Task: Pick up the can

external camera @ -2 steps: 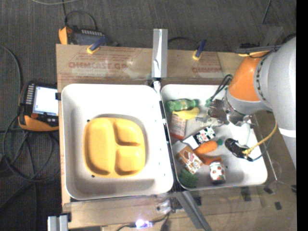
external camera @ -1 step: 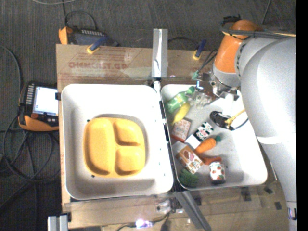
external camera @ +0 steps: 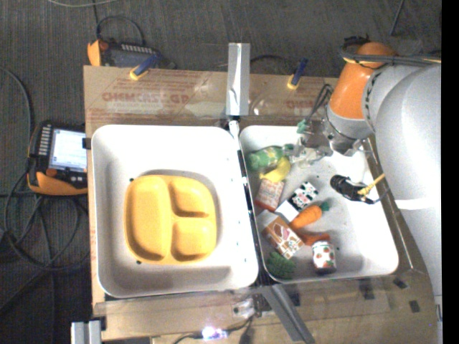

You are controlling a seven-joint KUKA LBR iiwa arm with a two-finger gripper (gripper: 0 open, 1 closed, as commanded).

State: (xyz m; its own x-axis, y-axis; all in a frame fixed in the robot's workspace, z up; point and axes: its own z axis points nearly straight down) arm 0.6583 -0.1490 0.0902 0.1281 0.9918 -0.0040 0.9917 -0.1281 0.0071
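While the arm (external camera: 401,120) is reaching in from the right, the tool (external camera: 310,143) is hovering over the far end of the right bin (external camera: 373,256); its grip state cannot be told. The can (external camera: 323,256) is standing near that bin's near edge, well apart, beside a carrot (external camera: 310,216). A yellow tray (external camera: 172,217) is lying in the left bin (external camera: 107,192).

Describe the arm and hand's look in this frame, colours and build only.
The bulky rounded light-grey arm narrows to a bright orange band above the wrist, followed by a grey collar. The small hand is grey metal and dark parts with a green-tinted piece; finer detail is too small to tell.
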